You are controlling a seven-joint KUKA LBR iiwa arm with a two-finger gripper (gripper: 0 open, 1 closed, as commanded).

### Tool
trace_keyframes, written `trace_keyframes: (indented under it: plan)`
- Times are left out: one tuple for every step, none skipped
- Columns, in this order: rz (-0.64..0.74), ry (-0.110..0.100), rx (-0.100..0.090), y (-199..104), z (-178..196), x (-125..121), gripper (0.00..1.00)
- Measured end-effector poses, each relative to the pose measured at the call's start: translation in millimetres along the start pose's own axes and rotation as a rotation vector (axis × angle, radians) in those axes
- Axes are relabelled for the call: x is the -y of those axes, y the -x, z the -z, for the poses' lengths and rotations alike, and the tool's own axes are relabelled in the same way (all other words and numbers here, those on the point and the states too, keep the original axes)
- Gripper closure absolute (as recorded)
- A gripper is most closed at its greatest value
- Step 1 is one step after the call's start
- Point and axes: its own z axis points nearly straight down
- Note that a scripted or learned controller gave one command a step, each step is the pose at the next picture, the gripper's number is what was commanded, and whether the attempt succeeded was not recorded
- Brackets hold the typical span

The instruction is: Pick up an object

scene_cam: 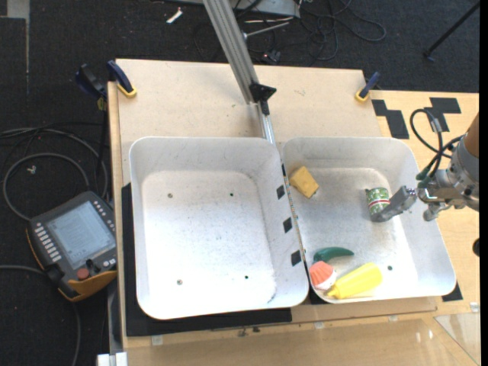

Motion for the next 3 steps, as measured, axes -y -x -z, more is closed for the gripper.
trace_keyframes:
  plan:
    - [-0.001,0.005,0.001,-0.3,2.3,-0.9,0.0]
    - [-0.001,0.0,0.0,-8.9,-54.6,-6.9,0.0]
    - [-0.003,-0.002,-0.001,-9.8,-119.1,-5.7,0.0]
